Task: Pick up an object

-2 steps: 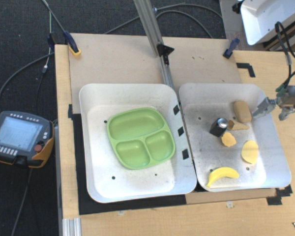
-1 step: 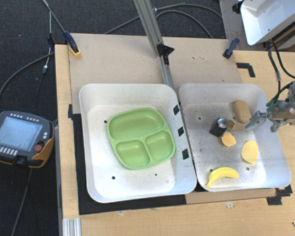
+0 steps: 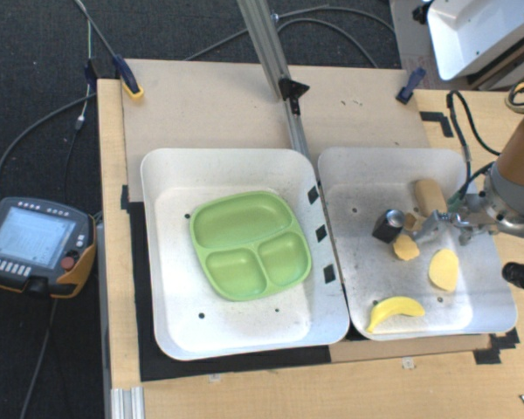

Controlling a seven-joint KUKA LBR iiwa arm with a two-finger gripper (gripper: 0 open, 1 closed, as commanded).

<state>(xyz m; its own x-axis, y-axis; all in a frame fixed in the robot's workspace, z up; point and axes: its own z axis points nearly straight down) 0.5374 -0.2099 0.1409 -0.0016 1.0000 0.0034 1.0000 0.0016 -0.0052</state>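
Green plate (image 3: 249, 244): three compartments, centred in left bin (image 3: 170, 321), bare white margin all round.
Right bin (image 3: 358, 168): rim beside left bin's; far-left corner open.
Banana (image 3: 396, 311): curved, by the near rim.
Yellow chunk (image 3: 406, 250): small, mid-bin.
End effector (image 3: 417, 227): just above the chunk; grip cannot be told.
Tan cylinder (image 3: 429, 195): lying behind the end effector.
Yellow oval (image 3: 444, 270): right of the chunk.

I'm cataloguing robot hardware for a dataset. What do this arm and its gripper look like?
The arm is grey and rounded, with an orange band above the wrist. The gripper is slim and made of bare silvery metal. A dark cable loops down beside the arm toward the wrist.
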